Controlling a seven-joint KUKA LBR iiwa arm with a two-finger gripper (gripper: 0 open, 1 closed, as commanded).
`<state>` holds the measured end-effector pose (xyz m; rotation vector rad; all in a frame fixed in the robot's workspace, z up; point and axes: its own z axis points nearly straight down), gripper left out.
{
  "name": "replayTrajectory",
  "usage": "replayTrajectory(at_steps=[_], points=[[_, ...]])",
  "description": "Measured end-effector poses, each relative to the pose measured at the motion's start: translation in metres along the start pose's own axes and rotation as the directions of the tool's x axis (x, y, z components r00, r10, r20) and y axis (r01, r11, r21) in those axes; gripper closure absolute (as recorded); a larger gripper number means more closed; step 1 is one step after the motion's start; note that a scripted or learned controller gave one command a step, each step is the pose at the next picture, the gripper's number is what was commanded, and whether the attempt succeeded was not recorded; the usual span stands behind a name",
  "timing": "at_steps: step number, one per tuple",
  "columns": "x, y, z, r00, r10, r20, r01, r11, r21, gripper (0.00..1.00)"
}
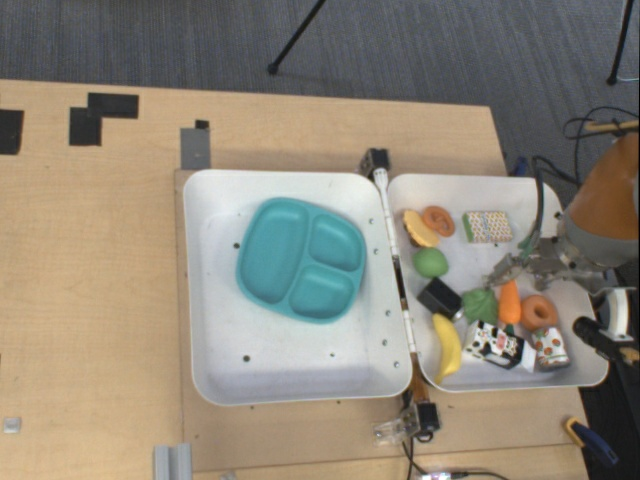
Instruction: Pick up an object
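— What are you seeing in the right bin [560,193]?

— Your pincer [520,265] is hovering over the carrot [510,302], a banana [447,346] is lying near the front wall, and a teal tray [300,258] is sitting in the left bin [215,368].

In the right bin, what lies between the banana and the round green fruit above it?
In the camera view, a small black block lies tilted between the banana and the green fruit, on the floor of the right bin.

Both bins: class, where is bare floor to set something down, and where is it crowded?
Left bin: bare white floor all around the teal tray, widest along its lower edge. Right bin: crowded with toys; the gripper is beside the carrot.
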<state>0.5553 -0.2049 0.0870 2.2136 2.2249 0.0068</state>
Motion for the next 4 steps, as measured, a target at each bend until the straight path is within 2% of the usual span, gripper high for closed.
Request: replayTrajectory(at_steps=[1, 2, 3, 4], points=[[0.017, -0.035, -0.001, 1.0, 0.004, 0.004, -0.004, 1.0, -0.005, 0.0], [0.052, -0.043, -0.001, 1.0, 0.002, 0.004, -0.002, 1.0, -0.006, 0.0], [0.052, -0.041, -0.012, 1.0, 0.0, 0.005, 0.0, 1.0, -0.012, 1.0], [0.12, -0.017, -0.114, 1.0, -0.001, 0.001, 0.001, 1.0, 0.0, 1.0]])
